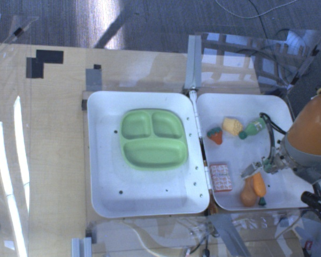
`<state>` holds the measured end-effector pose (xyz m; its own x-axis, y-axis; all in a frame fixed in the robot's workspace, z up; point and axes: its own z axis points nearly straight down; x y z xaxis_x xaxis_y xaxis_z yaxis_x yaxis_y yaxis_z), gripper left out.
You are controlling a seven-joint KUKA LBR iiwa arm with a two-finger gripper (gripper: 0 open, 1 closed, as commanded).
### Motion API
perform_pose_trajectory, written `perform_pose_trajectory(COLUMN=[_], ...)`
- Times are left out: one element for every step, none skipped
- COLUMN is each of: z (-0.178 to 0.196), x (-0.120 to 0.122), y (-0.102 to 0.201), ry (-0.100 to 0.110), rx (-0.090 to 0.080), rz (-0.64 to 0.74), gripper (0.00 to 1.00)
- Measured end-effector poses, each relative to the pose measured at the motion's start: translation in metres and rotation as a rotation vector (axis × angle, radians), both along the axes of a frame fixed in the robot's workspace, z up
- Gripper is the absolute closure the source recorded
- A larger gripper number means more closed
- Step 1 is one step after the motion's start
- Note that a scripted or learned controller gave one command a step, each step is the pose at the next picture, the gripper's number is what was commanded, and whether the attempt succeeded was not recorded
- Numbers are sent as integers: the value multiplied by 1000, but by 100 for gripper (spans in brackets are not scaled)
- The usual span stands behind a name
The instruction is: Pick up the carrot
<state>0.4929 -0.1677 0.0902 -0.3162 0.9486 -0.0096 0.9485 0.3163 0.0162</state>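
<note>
The carrot (258, 186) is orange with a small green end and lies near the front of the right bin (278, 105). It rests against an orange-brown lump (248, 197) on its left. My gripper (261, 167) hangs just behind the carrot's upper end, at the tip of the grey arm with the orange band (313, 130) reaching in from the right. I see nothing held between the fingers.
The right bin also holds a red-and-white card (220, 176), a small red and green fruit (215, 136), a yellow item (231, 126) and a green bottle (253, 128). A green divided plate (153, 139) sits in the left bin (104, 159). A black cable (268, 123) loops above the gripper.
</note>
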Motion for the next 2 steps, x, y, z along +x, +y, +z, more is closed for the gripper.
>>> perform_pose_trajectory(z=[12, 101], x=[3, 2], y=[2, 72], ry=[-5, 9], rx=[2, 0], rz=[1, 209], gripper=[100, 100])
